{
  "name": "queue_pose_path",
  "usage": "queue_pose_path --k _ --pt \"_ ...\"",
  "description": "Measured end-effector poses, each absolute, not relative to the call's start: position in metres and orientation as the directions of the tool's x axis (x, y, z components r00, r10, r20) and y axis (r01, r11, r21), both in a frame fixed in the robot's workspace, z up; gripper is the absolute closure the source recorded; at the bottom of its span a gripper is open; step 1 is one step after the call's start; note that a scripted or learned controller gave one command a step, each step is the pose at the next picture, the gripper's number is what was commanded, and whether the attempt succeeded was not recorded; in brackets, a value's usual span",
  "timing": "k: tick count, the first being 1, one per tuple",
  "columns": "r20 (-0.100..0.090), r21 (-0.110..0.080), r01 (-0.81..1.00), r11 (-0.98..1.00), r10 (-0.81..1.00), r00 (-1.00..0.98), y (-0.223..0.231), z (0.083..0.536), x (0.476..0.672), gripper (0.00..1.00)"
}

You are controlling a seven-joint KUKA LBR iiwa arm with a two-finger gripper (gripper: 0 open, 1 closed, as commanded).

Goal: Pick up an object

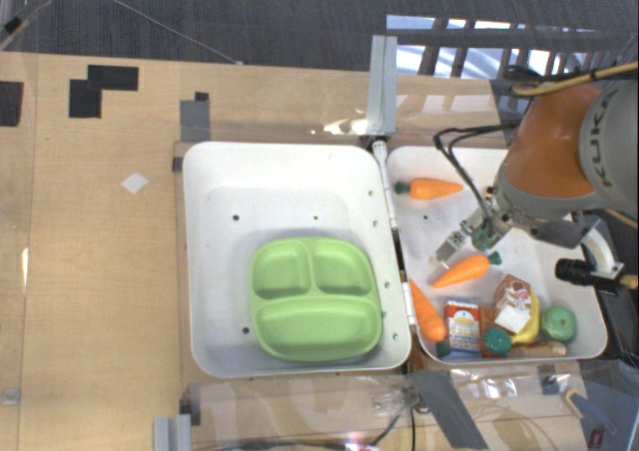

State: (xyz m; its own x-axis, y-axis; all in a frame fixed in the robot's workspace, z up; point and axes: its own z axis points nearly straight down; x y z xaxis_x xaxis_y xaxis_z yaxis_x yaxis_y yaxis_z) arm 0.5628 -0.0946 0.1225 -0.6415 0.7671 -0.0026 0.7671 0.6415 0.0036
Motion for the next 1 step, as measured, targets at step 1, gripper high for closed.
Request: queue_pose_path --k 1 --pt "-0.015 0.026 0.902 0.431 0.902 -0.431 -0.0939 0.0937 0.4964 0.00"
